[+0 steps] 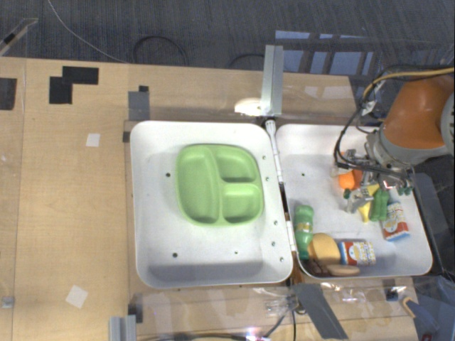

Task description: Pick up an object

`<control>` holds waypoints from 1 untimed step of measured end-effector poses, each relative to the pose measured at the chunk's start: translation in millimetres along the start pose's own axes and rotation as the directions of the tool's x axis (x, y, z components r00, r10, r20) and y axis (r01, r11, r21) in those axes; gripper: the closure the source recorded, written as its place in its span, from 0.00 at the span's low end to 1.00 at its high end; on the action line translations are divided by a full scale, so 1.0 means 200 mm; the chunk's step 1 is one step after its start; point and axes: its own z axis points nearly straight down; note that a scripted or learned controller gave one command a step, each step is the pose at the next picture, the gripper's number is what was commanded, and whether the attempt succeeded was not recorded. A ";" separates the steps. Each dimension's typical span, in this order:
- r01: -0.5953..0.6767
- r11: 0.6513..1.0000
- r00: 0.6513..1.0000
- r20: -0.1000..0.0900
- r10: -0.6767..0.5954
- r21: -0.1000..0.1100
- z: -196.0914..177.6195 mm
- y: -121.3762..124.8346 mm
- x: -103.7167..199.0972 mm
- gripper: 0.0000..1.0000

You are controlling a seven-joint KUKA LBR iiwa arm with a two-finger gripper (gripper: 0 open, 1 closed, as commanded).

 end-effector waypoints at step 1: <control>-0.068 0.998 0.998 0.004 0.068 -0.001 -0.01 0.23 0.10 0.00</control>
